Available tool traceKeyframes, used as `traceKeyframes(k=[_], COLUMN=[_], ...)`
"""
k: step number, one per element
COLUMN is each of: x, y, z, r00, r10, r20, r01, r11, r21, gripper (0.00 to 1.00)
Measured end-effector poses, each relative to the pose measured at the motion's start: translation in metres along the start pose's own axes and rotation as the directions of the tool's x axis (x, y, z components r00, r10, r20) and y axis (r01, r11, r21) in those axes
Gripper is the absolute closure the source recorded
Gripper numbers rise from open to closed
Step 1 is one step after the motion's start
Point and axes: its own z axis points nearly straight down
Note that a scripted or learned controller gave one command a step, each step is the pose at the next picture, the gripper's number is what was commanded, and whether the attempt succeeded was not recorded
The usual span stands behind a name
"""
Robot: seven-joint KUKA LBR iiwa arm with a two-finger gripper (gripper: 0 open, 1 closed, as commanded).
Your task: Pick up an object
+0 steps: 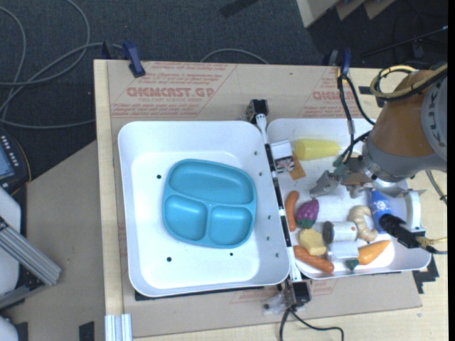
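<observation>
Gripper [328, 183] hovers over the right bin [419, 261], fingers apparently spread, gripping nothing. Purple toy vegetable [307, 211] nearby: judged light, rigid, slippery; grasp across its middle.

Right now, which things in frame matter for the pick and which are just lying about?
In play:
gripper, over the right bin
purple toy
yellow block
orange carrot
white cylinder

Lying about:
blue divided plate in the left bin
blue clamps at the board's back edge
cables on the floor
</observation>
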Motion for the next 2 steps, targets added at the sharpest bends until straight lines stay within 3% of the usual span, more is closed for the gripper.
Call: traceKeyframes(k=[1, 2], x=[-0.088, -0.095], y=[0.098, 0.091], z=[0.023, 0.034], r00=[1.0, 1.0], r10=[0.007, 0.005], r20=[0.013, -0.004], r01=[-0.007, -0.005], r11=[1.0, 1.0], r21=[-0.019, -0.009], gripper=[0.0, 0.0])
